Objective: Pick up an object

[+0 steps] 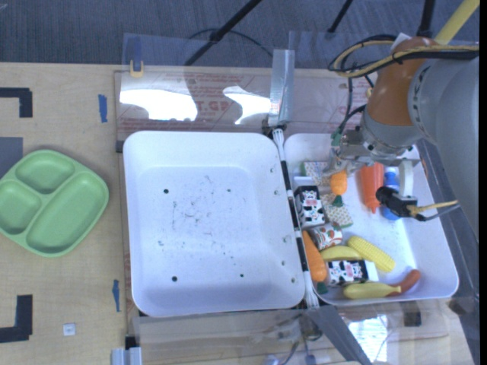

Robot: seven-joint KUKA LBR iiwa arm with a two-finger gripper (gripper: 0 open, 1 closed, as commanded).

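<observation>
Low gripper (340, 160), beside orange carrot (338, 182), crowded toys

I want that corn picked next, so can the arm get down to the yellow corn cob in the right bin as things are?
Probably yes. The corn cob lies on top near the bin's middle, nothing over it, and the gripper sits above the same bin.

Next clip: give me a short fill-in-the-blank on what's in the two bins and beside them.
1. The toys lie in the ____ bin.
2. The divided plate left of the bins is ____.
3. The corn cob is ____ in colour.
4. The arm hangs over the ____ bin.

Missing words: right; green; yellow; right
</observation>
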